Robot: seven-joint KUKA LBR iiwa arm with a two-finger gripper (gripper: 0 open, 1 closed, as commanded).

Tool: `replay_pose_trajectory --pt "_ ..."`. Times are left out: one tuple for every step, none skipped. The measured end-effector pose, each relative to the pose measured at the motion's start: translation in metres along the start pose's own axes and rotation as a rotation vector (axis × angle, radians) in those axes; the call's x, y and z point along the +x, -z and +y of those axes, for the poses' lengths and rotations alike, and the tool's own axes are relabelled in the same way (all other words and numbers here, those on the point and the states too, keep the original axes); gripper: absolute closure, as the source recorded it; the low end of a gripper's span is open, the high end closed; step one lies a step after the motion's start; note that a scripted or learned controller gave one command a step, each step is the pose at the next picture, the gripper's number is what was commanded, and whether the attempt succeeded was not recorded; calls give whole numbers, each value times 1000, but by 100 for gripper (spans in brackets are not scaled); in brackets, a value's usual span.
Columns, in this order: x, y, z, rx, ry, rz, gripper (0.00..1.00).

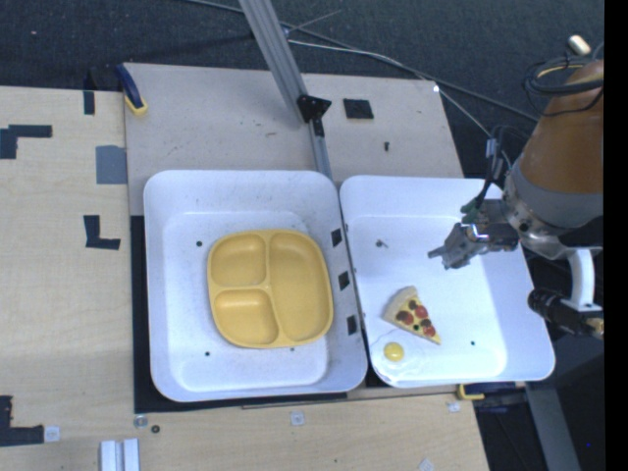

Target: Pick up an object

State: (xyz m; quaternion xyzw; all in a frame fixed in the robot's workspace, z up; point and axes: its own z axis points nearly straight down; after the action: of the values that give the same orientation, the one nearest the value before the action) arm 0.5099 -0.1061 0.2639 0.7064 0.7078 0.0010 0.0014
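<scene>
A toy pizza slice [412, 316] with red toppings lies in the right bin [392, 204], near its front. A small yellow round piece [393, 351] rests just in front of it by the bin's front left corner. My gripper [453, 253] hangs over the right bin's right half, above and to the right of the pizza slice, apart from it. Its fingers point left and down with a small gap between them and nothing held.
The left bin [167, 214] holds a yellow divided plate [270, 287]. A grey metal pole [280, 47] slants across the bench behind the bins. Cables run along the dark floor at the back. The arm's orange band [569, 135] is at the right.
</scene>
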Motion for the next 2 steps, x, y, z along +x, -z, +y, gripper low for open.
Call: replay_pose_trajectory --pt "52 1 22 4 5 2 100" --pt "100 -20 45 6 4 0 100"
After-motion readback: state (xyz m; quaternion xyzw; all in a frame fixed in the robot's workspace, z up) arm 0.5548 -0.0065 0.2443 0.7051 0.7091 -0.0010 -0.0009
